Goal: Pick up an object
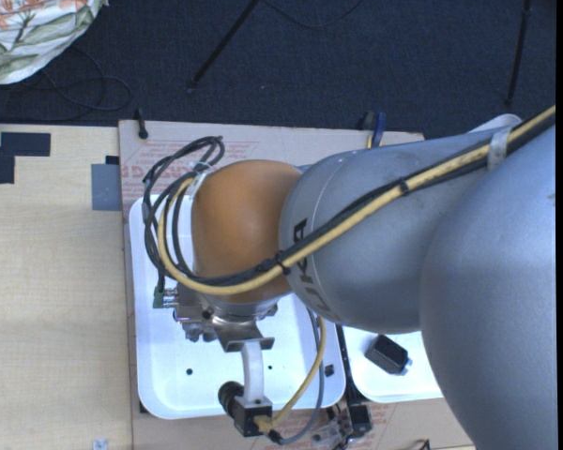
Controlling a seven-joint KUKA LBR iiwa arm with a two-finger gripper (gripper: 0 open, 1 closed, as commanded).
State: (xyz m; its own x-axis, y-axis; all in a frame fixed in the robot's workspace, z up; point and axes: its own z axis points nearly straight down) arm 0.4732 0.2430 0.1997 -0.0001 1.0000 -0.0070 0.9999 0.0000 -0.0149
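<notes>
- Orange band [235, 223] of the grey arm [450, 242] is seen above the left bin [164, 387], and much of that bin's white floor is covered by the wrist.
- Below the band, the gripper [223, 331] is seen from above as a metal body held over the middle of the left bin. How wide it stands cannot be told, since its underside is hidden by the wrist.
- A small black block [388, 353] is seen lying flat on the white floor of the right bin [399, 390], near that bin's left wall and just beside the edge of the arm.
- The block is placed to the gripper's right in the view, in the other bin, with the walls of the two bins lying between them. The two are apart and not touching.
- Both bins are borne by a cardboard-covered bench [47, 298], and a patterned cloth [33, 12] is seen on the dark floor at the upper left.
</notes>
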